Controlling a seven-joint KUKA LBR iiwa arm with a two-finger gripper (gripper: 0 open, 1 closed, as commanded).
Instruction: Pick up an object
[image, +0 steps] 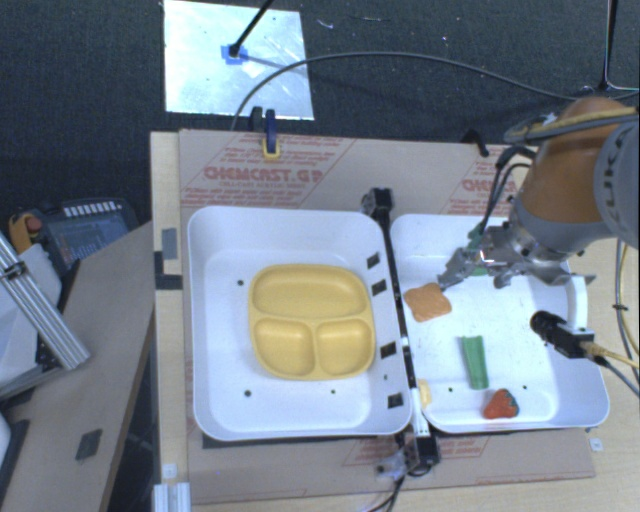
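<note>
The orange flat piece (428, 301) lies just below and a little left of the gripper (458, 270), in the right bin (590, 400), its long axis running roughly left-right; I judge a short descent would reach it. Whether the pincer is open I cannot tell. The green block (474, 360) and red piece (500, 404) lie farther below
</note>
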